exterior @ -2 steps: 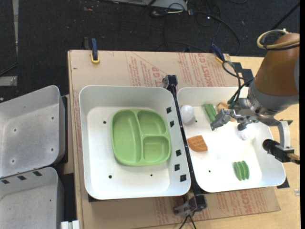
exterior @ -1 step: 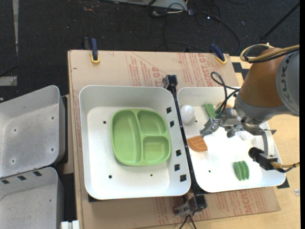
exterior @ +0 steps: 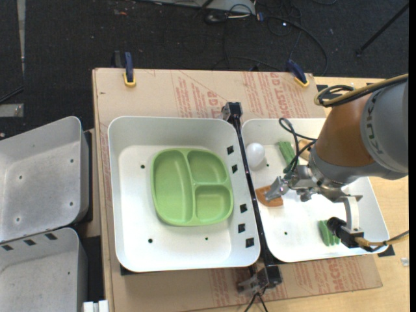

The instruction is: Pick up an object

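The gripper (exterior: pixel 278 188) hovers in the right bin (exterior: pixel 364 249); the orange piece (exterior: pixel 268 197) lies just at its seven o'clock; whether its grip is apart or together, I cannot tell.

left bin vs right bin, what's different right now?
The left bin holds one large item, a green divided plate; the right bin holds several small ones: a white ball, an orange piece and green pieces. The arm's gripper is over the right bin, not the left bin. Both are shallow, white and sit side by side.

Brown object (exterior: pixel 272 199) half under fingers (exterior: pixel 278 188)
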`<action>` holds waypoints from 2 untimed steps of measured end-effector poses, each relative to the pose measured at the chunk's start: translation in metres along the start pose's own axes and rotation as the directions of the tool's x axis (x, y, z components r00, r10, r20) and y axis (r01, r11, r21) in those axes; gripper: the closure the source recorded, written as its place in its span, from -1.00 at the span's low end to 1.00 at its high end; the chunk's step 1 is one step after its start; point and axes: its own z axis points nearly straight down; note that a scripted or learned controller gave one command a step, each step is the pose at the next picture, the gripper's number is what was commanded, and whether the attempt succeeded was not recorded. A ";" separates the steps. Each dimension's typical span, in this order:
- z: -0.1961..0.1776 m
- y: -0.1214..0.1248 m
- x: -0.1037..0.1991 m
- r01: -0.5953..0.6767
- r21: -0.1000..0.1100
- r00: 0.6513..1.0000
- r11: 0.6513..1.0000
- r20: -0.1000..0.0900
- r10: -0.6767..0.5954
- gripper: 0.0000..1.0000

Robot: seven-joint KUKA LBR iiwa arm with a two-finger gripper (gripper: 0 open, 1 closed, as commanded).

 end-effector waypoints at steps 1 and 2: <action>-0.012 0.001 0.000 -0.002 -0.002 1.000 1.000 0.001 0.002 1.00; -0.055 0.005 0.003 0.004 -0.007 1.000 1.000 0.001 -0.004 1.00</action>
